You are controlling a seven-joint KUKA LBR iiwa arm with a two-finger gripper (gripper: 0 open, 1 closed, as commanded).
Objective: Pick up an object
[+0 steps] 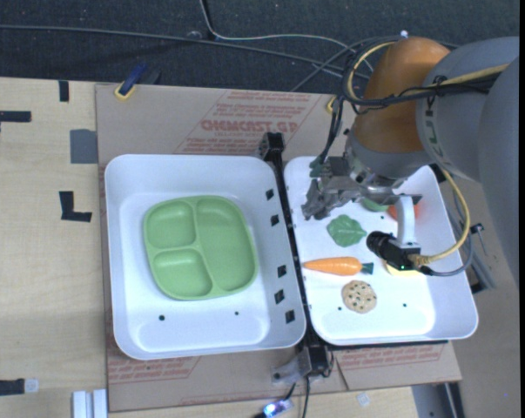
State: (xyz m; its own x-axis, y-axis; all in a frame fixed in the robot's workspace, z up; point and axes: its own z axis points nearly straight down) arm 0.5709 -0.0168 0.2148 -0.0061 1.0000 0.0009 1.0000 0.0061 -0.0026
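Observation:
The right bin (436,320) holds a green leafy piece (345,230), an orange carrot (333,266) and a chocolate-chip cookie (359,297). An orange-red item (393,207) peeks out from under the wrist. My gripper (319,200) hangs low over the bin's upper left part, just above and left of the green leaf. Nothing shows between its fingers.
The left bin (131,312) holds a green divided plate (198,246). A black divider (284,233) runs between the two bins. The arm's grey and orange body (410,94) covers the right bin's far corner.

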